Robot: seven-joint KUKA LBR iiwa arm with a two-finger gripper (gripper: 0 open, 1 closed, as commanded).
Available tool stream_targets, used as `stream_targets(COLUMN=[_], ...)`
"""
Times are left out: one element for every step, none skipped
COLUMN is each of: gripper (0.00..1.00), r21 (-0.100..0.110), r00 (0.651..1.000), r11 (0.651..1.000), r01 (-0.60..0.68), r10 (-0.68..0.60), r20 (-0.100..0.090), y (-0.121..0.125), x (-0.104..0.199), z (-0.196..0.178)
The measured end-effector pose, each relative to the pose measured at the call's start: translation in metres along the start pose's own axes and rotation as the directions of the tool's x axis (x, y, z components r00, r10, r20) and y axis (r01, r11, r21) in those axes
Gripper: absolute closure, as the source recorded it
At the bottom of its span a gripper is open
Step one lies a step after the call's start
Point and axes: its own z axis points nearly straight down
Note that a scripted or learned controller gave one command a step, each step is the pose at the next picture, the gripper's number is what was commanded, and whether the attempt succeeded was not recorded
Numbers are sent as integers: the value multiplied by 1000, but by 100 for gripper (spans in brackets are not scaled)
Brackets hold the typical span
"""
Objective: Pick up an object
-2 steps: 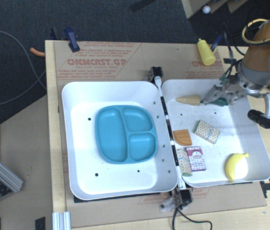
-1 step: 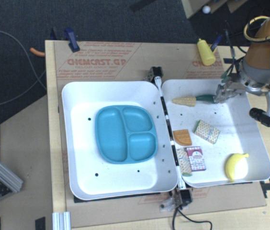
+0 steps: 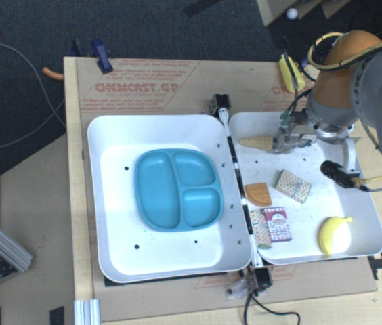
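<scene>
Two shallow white bins side by side on the bench, touching along a black-clipped seam. Left bin: holding one blue divided plate, three compartments, lying flat near the middle, well clear of the walls. Right bin: holding several small things. At the far end, a tan ice-cream cone, lying on its side with its point toward the seam. Toward the middle, a small patterned packet, tilted. Just beside the seam, an orange-brown wafer-like piece. Below that, a red-and-white card box flat on the floor, with another pale patterned packet touching its left edge. In the near right corner, a yellow lemon-like fruit, rounded, glossy, resting apart from the boxes.

Reaching in from the right, the grey arm with its orange band, the gripper down at the far end of the right bin, just beside the wide end of the cone. Cone pale tan, tapered, small against the bin floor. Cannot tell how far apart the jaws stand, nor whether anything is between them; seemingly touching or nearly touching the cone's wide end, not clearly gripping it.
</scene>
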Motion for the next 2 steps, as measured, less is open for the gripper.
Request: stream_targets(gripper=[100, 0], r21=[-5, -1], r00=[1000, 1000], r11=[1000, 1000], r01=[2, -1], r10=[-2, 1], r20=[0, 1], y=[-48, -49], x=[94, 92], z=[-102, -100])
